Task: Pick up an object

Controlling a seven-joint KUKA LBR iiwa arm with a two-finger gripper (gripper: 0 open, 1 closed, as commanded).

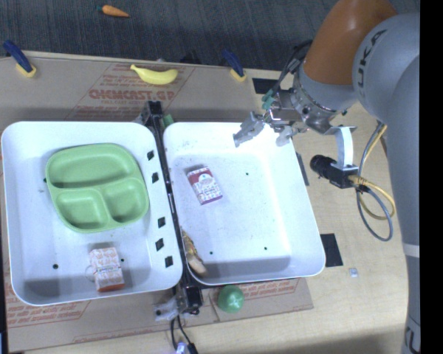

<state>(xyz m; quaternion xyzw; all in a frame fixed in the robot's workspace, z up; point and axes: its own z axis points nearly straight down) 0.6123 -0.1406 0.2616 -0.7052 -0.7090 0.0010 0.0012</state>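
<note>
My gripper (266, 133) hangs over the far edge of the right bin (295, 220), its two fingers spread apart with nothing between them. A small red and white box (204, 185) lies flat in the right bin, to the left of and nearer than the gripper. In the left bin (22, 220) sit a green divided tray (96, 185) and a small red and white packet (106, 268) near the front.
A yellow banana (154, 74) lies on the cardboard behind the bins. A green ball (231, 299) rests in front of the right bin. A brownish item (192, 255) lies at the right bin's front left edge. An orange carrot (115, 10) lies on the floor beyond.
</note>
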